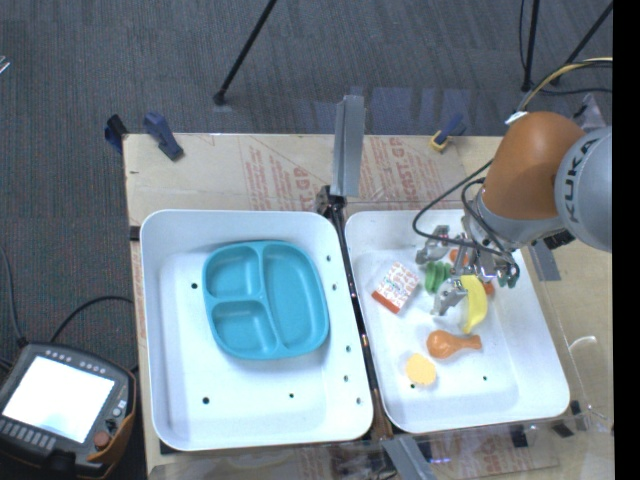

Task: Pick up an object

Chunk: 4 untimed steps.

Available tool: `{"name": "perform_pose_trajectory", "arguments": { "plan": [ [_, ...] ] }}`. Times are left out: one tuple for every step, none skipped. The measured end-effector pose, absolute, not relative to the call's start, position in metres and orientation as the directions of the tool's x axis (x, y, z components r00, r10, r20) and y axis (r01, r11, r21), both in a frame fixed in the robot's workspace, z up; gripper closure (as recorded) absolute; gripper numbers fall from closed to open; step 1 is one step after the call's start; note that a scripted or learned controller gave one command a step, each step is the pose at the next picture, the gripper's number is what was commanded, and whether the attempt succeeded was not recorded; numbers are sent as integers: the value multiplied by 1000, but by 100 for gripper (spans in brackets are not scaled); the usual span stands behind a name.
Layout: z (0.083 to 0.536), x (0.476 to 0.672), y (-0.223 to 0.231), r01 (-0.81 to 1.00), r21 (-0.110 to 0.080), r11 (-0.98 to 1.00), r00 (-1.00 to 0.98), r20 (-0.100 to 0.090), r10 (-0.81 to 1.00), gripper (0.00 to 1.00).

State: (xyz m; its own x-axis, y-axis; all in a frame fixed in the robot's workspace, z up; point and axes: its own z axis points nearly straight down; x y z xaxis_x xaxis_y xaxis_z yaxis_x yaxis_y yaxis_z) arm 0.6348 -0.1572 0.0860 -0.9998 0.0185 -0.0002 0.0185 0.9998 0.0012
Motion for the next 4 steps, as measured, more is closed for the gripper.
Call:
{"name": "perform_pose_trajectory", "arguments": {
  "plan": [
    [89, 566, -167, -159, 2, 987, -987, 2, -159, 0],
    [189, 530, -215, -172, -4, 985, -985, -8, -172, 0],
    [84, 565, -186, 673, -3, 740, -740, 7, 673, 0],
    [94, 567, -184, 668, -2, 744, -744, 7, 668, 100]
  ]
}}
